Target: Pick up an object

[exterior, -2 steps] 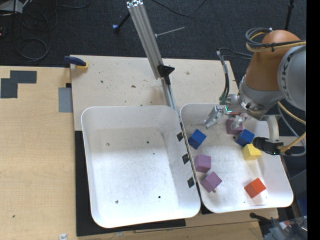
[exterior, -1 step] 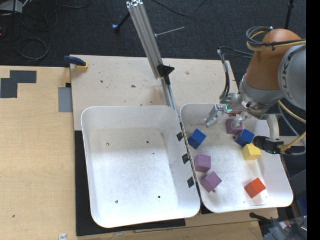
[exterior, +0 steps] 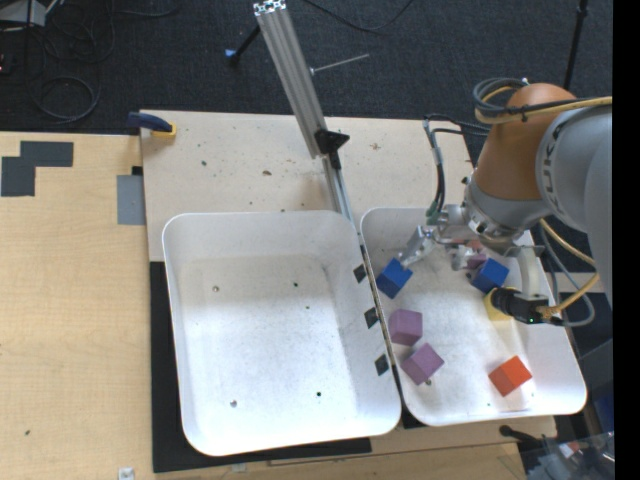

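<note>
orange cube (exterior: 511,376) lies well below end effector (exterior: 447,245).

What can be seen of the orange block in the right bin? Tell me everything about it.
The orange block is a small cube, plain orange-red, matte, with clean edges and no markings. It rests flat on the floor of the right bin, turned a little askew to the bin's walls, in the corner nearest the camera and farthest right. Nothing touches it: the two purple blocks lie apart to its left, and the tool is farther back in the bin.
</note>
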You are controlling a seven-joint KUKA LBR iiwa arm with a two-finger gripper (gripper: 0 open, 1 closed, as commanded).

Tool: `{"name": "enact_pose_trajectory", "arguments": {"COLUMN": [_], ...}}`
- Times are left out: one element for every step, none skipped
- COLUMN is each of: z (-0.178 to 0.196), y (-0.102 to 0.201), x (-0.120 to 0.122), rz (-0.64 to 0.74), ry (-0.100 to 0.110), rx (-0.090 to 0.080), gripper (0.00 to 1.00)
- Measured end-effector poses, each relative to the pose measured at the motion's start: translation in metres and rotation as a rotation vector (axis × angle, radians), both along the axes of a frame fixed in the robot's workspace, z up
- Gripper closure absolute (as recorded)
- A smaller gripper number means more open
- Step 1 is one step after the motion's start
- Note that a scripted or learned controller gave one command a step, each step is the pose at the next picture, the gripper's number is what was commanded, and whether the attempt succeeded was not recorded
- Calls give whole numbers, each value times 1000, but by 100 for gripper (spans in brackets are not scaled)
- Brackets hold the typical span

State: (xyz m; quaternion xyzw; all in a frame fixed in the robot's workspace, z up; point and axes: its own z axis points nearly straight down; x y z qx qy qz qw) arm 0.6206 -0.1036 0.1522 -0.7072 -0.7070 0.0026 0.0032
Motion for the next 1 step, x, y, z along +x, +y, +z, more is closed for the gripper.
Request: {"name": "enact_pose_trajectory", "arguments": {"z": [-37], "y": [-3], "x": [1], "rz": [0], "ry": [-17], "rx": [5], "gripper": [0]}}
